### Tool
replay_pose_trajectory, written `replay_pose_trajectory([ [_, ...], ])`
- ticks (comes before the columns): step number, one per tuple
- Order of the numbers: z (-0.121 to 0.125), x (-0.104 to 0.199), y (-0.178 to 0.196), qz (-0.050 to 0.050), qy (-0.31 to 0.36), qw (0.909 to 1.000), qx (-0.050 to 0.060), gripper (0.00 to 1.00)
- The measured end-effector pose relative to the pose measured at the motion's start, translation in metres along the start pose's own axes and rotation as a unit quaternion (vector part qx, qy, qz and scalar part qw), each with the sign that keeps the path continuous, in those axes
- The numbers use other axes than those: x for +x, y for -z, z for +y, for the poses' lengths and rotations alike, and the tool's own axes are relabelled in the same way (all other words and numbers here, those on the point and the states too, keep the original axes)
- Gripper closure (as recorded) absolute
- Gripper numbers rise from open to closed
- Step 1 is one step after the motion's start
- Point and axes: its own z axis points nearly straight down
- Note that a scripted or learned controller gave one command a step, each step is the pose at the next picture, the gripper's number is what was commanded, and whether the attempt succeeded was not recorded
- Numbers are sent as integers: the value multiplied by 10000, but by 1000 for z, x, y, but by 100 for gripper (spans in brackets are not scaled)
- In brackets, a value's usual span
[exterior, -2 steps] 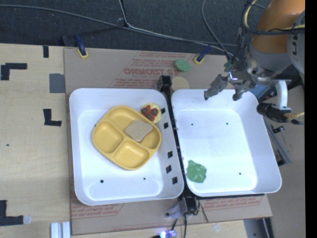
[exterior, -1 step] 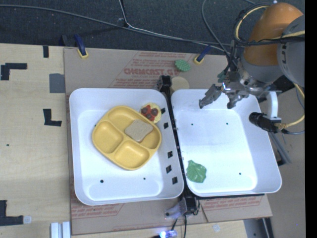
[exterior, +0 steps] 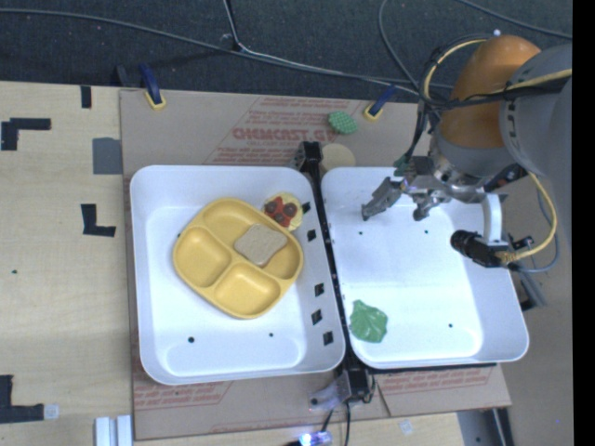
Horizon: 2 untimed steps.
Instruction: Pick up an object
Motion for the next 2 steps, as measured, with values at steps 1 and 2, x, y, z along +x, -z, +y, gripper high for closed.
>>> replay_pose_trajectory([
  [1,5,-5,-47,-3,-1,10000,-5,0],
  [2,6,-4,-35,-1,7,10000,-12,100],
])
